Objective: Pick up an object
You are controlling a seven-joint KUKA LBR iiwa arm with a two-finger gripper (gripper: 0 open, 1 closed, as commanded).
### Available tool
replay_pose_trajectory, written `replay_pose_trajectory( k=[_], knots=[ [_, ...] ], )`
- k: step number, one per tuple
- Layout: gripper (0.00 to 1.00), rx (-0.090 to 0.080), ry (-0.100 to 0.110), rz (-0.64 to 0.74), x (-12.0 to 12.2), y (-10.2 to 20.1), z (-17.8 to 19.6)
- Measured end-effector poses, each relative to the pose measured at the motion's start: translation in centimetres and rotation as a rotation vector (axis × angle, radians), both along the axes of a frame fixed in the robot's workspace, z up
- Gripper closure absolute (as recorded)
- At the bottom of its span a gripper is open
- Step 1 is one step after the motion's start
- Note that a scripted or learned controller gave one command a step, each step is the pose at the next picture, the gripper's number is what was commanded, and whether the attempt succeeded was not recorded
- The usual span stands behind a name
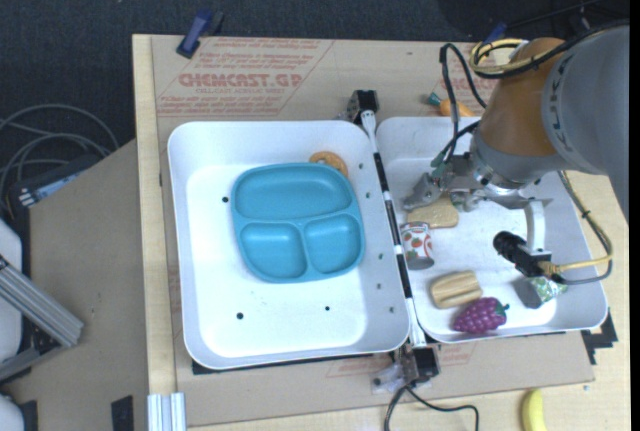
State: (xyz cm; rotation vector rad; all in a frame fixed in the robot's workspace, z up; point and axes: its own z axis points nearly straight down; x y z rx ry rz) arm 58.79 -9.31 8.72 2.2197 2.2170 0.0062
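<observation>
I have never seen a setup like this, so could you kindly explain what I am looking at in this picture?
This is a single picture from a fixed camera above a bench, looking down at a slant. The grey machine with the orange band is a robot arm reaching in from the right; a program drives it to pick up an object. Its grasping end, the claw, is low over the right white bin, just above a flat tan piece. I cannot tell whether it grips anything. That bin also holds a small red and white cup, a bread roll, a bunch of purple grapes and a small green thing. The left white bin holds a blue divided plate, with a small round brown item behind it.
</observation>
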Motion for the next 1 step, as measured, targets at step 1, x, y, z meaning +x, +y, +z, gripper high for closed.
replay_pose_trajectory(
  k=[1],
  knots=[
    [1.00,-0.001,-0.008,-0.001,0.29,-0.06,1.48]
  ],
)
